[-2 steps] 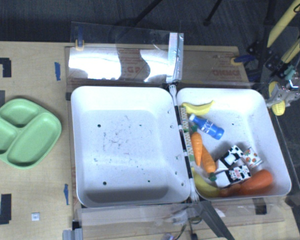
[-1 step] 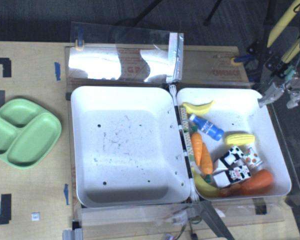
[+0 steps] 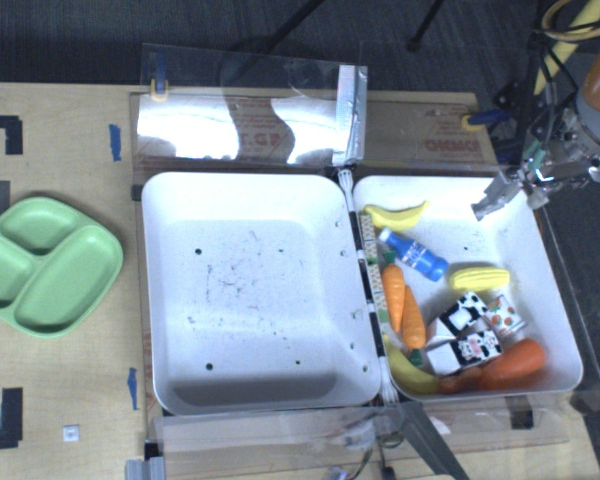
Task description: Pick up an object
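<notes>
Two shallow white bins sit side by side at the centre of the frame on a wooden bench (image 3: 60,128). The left bin (image 3: 245,193) shows faint scribble marks on its floor. The right bin (image 3: 540,258) holds all the loose objects: a yellow banana (image 3: 395,214) near its upper left corner, a blue and white bottle (image 3: 410,253) just below it lying at a slant, a carrot (image 3: 403,308) running along the left wall, a pale yellow piece (image 3: 478,278) to the right of the bottle, a black-and-white patterned block (image 3: 468,316) and small printed boxes (image 3: 480,346) in the lower middle, a second banana (image 3: 412,370) along the lower left edge, and a larger orange-red carrot (image 3: 508,365) at the lower right, touching the boxes. The gripper (image 3: 490,200) hangs at the upper right of the frame, over the right bin's upper right corner, well apart from the objects; nothing shows between its fingers, and whether they are spread or closed cannot be told from this angle. A green divided plate (image 3: 45,265) lies at the far left of the bench. A clear plastic panel (image 3: 250,118) stands behind the left bin, catching glare. Blue tape marks (image 3: 114,141) sit on the bench to the left of the bins.
</notes>
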Motion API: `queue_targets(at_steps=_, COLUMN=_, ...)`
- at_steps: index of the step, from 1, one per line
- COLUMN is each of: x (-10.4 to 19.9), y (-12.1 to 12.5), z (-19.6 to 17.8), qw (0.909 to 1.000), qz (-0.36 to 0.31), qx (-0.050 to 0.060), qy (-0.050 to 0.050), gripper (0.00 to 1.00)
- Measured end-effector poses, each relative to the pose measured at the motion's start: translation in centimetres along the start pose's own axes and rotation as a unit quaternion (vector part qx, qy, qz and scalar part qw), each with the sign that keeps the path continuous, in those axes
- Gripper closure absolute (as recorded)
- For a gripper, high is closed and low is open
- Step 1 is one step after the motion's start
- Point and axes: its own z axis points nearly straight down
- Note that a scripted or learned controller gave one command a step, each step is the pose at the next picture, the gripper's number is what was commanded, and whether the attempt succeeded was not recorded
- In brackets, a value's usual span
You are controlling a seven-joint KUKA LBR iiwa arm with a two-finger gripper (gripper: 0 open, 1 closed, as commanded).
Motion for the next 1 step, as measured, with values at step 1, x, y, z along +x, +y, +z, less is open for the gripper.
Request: queue_targets(at_steps=1, x=-6.12, y=-5.06, z=12.67, qw=0.9985, qz=-0.055, qx=-0.001, qy=0.000, gripper=0.00)
